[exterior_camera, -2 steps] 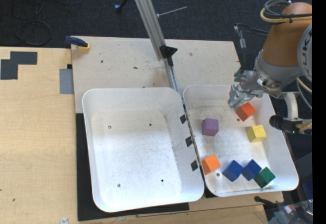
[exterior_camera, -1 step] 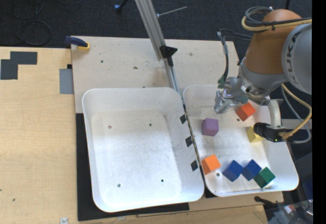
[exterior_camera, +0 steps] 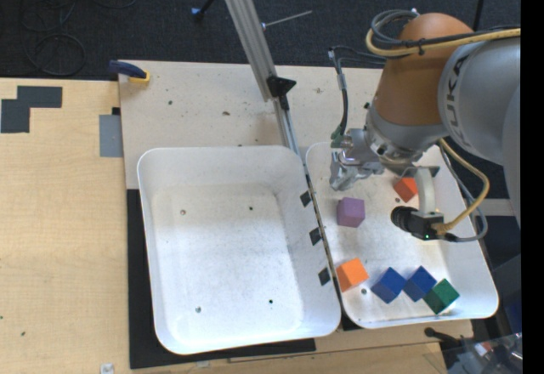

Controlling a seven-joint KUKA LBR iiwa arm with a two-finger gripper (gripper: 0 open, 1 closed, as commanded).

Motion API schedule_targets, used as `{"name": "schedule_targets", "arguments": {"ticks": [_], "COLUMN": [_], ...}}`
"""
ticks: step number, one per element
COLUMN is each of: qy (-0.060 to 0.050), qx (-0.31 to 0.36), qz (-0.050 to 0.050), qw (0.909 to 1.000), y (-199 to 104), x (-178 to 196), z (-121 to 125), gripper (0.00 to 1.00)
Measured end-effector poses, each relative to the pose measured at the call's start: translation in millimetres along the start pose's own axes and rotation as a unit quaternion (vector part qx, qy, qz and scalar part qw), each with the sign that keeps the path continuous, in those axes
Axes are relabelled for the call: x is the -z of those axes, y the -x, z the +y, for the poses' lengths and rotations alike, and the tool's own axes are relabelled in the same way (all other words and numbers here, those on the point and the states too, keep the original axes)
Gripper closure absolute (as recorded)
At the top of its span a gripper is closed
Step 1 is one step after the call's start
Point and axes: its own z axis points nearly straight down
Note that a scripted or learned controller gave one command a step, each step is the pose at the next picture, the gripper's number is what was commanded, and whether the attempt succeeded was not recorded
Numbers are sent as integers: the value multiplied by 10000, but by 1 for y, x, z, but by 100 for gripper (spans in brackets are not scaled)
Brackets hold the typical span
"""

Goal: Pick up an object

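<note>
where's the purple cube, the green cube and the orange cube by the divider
purple cube [exterior_camera: 350, 212], camera view, middle of its top face
green cube [exterior_camera: 442, 294], camera view, middle of its top face
orange cube [exterior_camera: 351, 274], camera view, middle of its top face, at the right bin's left wall

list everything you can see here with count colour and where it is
bins: 2, white, side by side on the bench
purple block: 1, purple, right bin, just below the gripper
orange blocks: 2, orange, right bin; one at its lower left, one partly hidden under the arm
blue blocks: 2, blue, right bin, near edge, side by side
green block: 1, green, right bin, right of the blue ones
clamp: 1, blue and yellow, bench's far left corner
gripper: 1, grey metal, above the right bin's far end
</note>
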Motion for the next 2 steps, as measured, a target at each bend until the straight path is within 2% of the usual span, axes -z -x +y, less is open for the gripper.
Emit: {"name": "schedule_targets", "arguments": {"ticks": [2], "qy": [-6], "qx": [4], "qz": [-1], "qw": [10000], "y": [-111], "x": [1], "z": [-40], "gripper": [100]}}
